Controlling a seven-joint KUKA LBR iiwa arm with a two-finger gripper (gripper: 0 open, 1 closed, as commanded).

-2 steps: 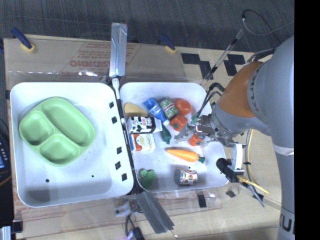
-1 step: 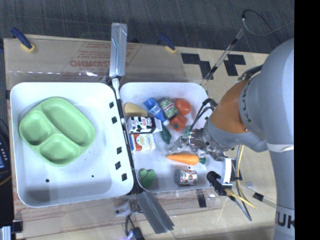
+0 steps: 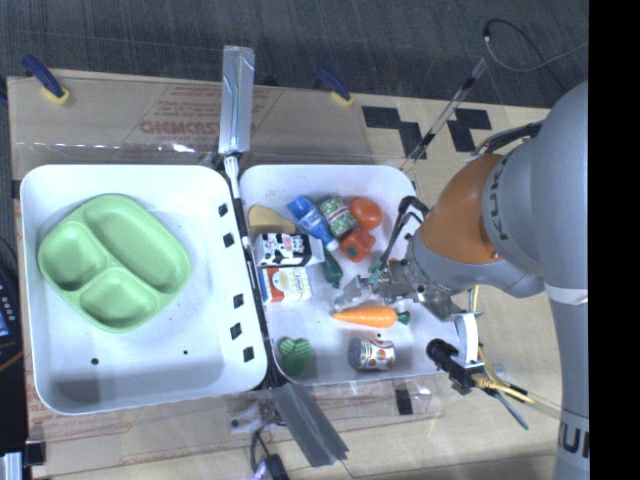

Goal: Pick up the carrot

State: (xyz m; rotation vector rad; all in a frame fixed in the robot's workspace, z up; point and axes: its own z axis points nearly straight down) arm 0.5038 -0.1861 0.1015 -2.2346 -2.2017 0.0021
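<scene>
Basically, your carrot (image 3: 366, 317) lies lengthwise left-right, just on the near side of the gripper (image 3: 372, 283); I can't tell its open/closed state from here.

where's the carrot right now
The carrot lies in the right bin, toward its near right side, just below the gripper and above a small can.

A green tray (image 3: 112, 258) lay in the left bin (image 3: 60, 383). The right bin (image 3: 330, 180) held a tomato (image 3: 366, 211), red pepper (image 3: 356, 245), milk carton (image 3: 281, 250), can (image 3: 371, 354) and blue bottle (image 3: 310, 219).
</scene>
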